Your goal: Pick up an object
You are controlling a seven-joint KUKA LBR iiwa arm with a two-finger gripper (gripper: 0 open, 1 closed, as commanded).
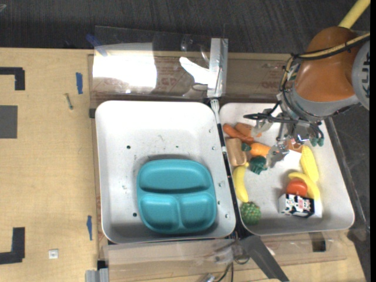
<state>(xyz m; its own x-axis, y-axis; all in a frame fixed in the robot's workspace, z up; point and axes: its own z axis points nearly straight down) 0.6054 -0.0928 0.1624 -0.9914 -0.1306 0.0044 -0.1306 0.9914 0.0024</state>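
The gripper hangs low over the toy food in the right bin, to reach a piece; whether it is apart or together, I cannot tell.

Arm cut off at right edge.

Two bins, the left and the right, are showing as smooth white plastic with a faint sheen. The teal divided tray is appearing as matt moulded plastic. The toy foods, such as the banana and corn, are looking like glossy plastic. The bench top is presenting as matt, cardboard-like board. The arm's orange band is gleaming smoothly.
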